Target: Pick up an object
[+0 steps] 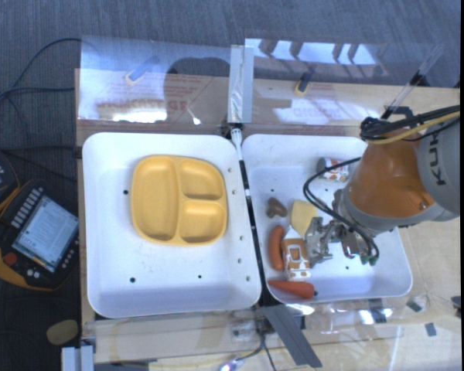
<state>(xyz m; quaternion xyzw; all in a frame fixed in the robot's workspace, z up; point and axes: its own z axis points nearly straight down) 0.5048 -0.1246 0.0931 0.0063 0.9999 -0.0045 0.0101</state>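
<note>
Objects for picking lie in the right bin (387, 280). Going from the left, we first see the left bin (108, 284) with a yellow divided tray (178, 199) in it. In the right bin we find a hot dog (275, 246), a brown lump (276, 205), a carrot (291, 288), a small orange-and-white carton (296, 258) and a pale yellow wedge (301, 216). The gripper (319, 247) hangs just beside the carton; we cannot tell how far it is spread, nor whether it grips anything.
</note>
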